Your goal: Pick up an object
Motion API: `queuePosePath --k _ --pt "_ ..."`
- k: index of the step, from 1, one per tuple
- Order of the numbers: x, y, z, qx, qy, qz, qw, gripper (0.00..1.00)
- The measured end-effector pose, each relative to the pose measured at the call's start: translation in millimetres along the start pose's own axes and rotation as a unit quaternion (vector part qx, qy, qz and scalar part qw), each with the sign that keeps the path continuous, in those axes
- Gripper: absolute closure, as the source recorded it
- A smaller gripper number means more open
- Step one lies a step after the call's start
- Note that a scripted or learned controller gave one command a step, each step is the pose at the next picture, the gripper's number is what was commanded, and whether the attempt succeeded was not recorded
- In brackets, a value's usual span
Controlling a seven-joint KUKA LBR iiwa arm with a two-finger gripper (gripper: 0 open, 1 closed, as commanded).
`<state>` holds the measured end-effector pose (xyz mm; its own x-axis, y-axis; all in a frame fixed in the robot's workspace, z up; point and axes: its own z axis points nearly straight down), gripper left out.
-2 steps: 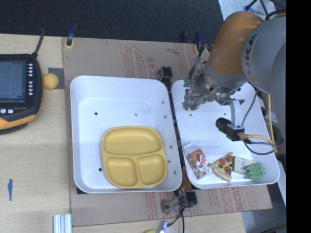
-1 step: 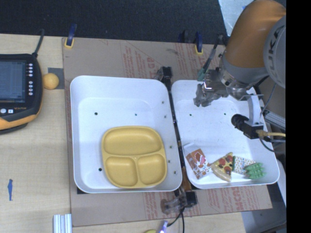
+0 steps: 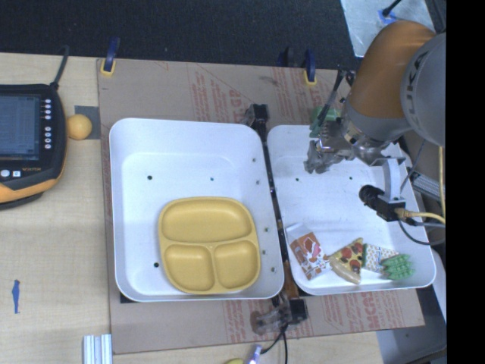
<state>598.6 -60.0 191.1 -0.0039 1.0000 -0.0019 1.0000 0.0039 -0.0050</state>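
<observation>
My gripper [image 3: 318,162] hangs over the far part of the right bin [image 3: 333,203], above bare white floor. Along that bin's near edge lie a small red packet [image 3: 306,252], a toy pizza slice [image 3: 348,260] and a green toy piece [image 3: 395,265] on a patterned card. They sit well below the gripper in the view, apart from it. A yellow divided plate [image 3: 208,243] rests in the near half of the left bin [image 3: 136,165]. I see nothing in the gripper.
The wall between the two bins [image 3: 269,196] runs just left of the gripper. A teach pendant [image 3: 26,142] and an orange ball [image 3: 78,126] lie on the bench to the left. Blue clamps [image 3: 309,59] hold the brown mat at the back.
</observation>
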Motion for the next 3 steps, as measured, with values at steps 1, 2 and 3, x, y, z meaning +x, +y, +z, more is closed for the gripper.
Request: queuePosePath --k 1,2,3 --pt "63.4 26.0 -1.0 -0.001 0.000 -0.001 1.0000 1.00" --pt "22.1 -11.9 -19.7 0.000 0.001 0.001 1.0000 1.00" --pt "104.5 58.0 -17.0 -0.001 0.002 0.000 1.0000 1.00"
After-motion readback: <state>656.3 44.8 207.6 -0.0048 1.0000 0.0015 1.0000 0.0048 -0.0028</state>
